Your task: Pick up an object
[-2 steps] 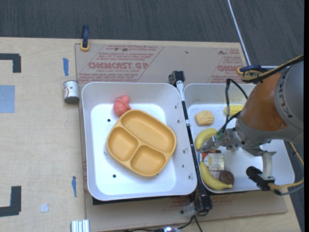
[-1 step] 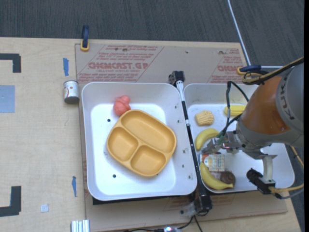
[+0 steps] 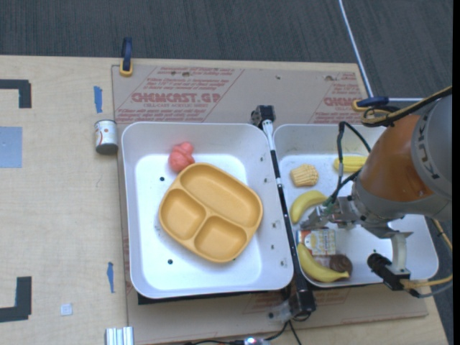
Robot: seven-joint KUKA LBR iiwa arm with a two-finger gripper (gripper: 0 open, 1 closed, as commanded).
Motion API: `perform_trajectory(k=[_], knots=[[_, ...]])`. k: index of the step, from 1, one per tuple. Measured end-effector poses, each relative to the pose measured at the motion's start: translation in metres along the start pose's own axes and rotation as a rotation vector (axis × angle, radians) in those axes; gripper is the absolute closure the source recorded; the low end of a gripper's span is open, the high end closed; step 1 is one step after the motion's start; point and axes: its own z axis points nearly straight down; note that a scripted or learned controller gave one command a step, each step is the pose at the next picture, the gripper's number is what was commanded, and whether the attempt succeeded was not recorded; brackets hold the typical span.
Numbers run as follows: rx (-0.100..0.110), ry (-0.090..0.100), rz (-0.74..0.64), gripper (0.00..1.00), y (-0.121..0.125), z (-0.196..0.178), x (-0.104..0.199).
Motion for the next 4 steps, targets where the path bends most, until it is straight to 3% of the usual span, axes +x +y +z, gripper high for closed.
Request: perform_trajectory(k=[2,4], knots=[[0.002,0.001,-0.001,0.00,-0.0168,0.0002,-0.0005],[0.004,0.003,-0.002,0.00,-0.0177,0.0005,-0.0061]])
